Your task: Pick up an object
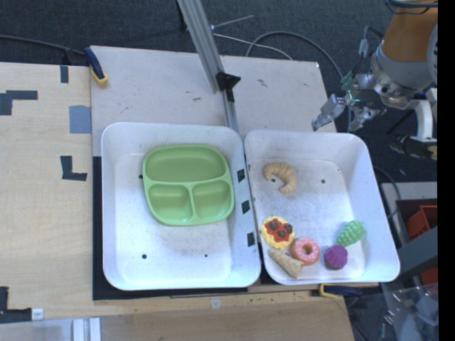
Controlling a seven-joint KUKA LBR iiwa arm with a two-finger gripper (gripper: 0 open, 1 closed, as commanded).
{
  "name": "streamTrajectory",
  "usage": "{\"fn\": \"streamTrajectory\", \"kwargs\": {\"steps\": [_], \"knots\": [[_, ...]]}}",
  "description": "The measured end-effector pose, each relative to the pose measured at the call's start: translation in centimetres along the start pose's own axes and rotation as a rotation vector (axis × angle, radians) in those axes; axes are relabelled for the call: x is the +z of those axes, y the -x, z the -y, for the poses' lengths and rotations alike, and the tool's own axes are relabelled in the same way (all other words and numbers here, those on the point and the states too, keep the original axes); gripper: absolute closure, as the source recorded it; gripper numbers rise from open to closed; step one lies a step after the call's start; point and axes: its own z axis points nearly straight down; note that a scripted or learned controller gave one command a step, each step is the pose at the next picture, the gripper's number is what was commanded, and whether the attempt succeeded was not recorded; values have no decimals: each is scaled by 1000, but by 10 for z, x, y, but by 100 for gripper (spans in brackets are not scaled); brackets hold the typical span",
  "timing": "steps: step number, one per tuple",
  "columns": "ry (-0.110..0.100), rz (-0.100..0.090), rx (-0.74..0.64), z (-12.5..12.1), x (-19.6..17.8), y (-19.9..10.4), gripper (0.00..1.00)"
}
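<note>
The right white bin (370, 183) holds the toy food. A tan toy croissant (280, 176) lies alone near the top of this bin. Lower down, a round yellow toy pizza with red dots (277, 231) sits near the bin's left wall. Just beside it is a pink toy donut with a hole (306, 250). A tan wedge like a toy bread slice (286, 263) lies under the pizza, touching the donut. To the right of the donut is a purple round toy fruit (335, 256). Above that is a green bumpy toy fruit (350, 233).

The gripper (341, 114) hangs above the top right corner of this bin, over the bench, apart from all the toys. Its two fingers (323, 117) stand spread apart with nothing between them. The grey arm with the orange band (409, 27) comes in from the right.

The left white bin (114, 212) holds a light green plastic plate with three parts (188, 183). A grey metal pole (202, 38) leans over the bench behind the bins.
</note>
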Motion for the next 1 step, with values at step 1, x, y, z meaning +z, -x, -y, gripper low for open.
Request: {"fn": "streamTrajectory", "kwargs": {"steps": [1], "knots": [[0, 0, 0, 0, 0, 0, 0]]}}
